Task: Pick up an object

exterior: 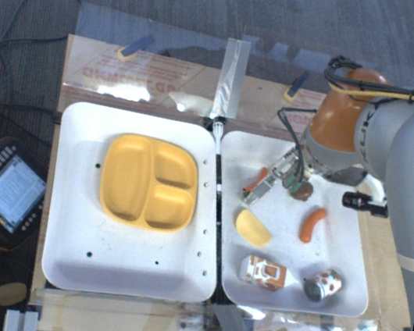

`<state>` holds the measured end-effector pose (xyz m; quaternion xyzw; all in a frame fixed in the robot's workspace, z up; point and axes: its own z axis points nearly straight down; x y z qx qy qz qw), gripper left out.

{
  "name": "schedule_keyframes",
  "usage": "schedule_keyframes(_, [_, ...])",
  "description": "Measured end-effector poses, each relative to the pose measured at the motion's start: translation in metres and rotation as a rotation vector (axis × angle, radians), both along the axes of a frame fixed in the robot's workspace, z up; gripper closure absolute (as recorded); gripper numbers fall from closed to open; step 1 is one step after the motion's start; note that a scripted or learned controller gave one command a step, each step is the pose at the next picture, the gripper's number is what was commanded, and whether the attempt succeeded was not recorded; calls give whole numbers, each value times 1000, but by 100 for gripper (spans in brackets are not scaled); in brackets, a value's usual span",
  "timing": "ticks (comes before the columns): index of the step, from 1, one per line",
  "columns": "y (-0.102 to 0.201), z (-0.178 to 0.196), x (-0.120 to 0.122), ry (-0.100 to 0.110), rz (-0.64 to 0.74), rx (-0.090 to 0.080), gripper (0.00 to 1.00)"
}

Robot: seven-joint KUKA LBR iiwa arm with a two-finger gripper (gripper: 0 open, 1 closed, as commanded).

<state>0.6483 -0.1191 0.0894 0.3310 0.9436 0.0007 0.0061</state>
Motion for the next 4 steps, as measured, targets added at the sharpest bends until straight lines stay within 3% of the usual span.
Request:
schedule_keyframes(1, [-76,91,-14,14,-179,-1,0])
schedule_keyframes(2, [-93,2,-61,12,-294,3,0])
schedule_keyframes(3, [-46,0,-80,-4,-589,4,0])
schedule_keyframes(4, [-28,1,-158,-11,-896,8,0])
